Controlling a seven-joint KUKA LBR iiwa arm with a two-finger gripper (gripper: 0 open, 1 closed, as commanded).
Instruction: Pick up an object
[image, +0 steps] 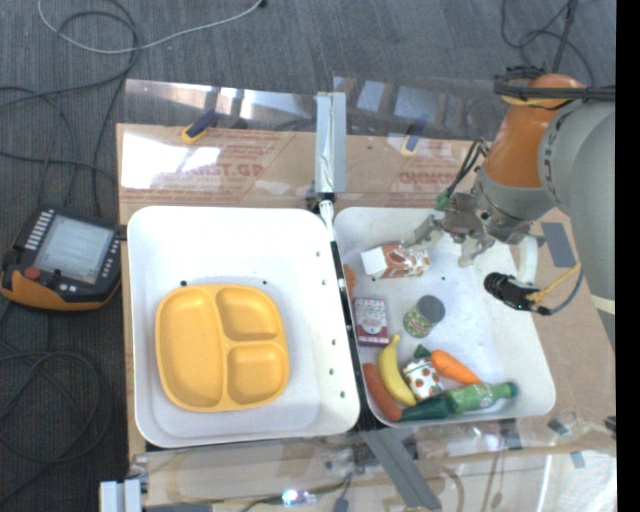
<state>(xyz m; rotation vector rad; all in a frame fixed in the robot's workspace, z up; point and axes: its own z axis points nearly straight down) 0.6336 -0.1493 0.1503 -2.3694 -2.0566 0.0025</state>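
My gripper (452, 238) hangs spread beside the small white-and-orange carton (396, 261); looks light and crushable, so I'd pinch its flat sides.

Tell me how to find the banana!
Look in the right white bin, down at its near end where the toy food is piled. The banana lies left of the orange carrot, against a reddish sausage. It is the only yellow, curved thing there.
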